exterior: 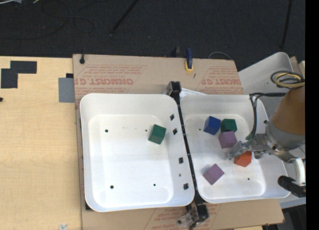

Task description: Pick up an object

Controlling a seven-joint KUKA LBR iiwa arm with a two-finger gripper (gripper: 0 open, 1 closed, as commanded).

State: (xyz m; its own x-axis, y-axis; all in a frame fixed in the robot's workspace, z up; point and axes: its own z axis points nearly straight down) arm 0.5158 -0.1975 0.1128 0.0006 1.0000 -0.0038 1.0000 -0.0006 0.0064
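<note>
The right bin (259,190) holds several cubes: a blue one (212,125), a dark green one (229,124), a purple one (228,138), a second purple one (214,173) nearer the front, and an orange-red one (243,160). My gripper (245,152) is low in the right bin, right above and against the orange-red cube and just right of the upper purple cube. The grey arm with its orange band (291,114) comes in from the right. A lone green cube (157,134) lies in the left bin (94,174).
A black divider rail (182,146) runs between the bins. Both bins rest on a cardboard sheet (129,77) on the wooden bench. A blue and yellow clamp (189,60) grips the cardboard's far edge. White housing with a cable coil (285,78) stands at the right.
</note>
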